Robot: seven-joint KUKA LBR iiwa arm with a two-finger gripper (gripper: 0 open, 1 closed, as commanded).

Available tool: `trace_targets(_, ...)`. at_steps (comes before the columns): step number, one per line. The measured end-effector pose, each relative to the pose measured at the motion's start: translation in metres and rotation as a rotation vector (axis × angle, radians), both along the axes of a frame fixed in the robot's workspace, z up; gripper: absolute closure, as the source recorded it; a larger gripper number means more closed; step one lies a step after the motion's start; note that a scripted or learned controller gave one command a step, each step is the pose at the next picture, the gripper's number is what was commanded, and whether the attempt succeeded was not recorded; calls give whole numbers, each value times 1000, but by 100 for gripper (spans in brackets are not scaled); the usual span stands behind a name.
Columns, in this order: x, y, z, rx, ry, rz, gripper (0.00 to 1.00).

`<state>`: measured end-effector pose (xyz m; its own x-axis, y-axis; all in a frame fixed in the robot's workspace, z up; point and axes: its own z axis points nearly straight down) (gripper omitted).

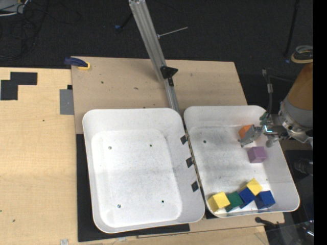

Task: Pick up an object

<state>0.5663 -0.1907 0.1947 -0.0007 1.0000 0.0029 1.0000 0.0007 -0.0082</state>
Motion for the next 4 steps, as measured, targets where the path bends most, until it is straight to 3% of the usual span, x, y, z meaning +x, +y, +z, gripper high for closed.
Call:
trace_targets(1, 1, 0, 3, -1, -5, 0, 0)
trace_targets(2, 9, -1, -56, 0, 0, 0, 0)
trace_targets(3, 16, -3, -73, -11, -31, 0, 0)
trace_targets(4, 17, -5, -63, -13, -34, -3, 100)
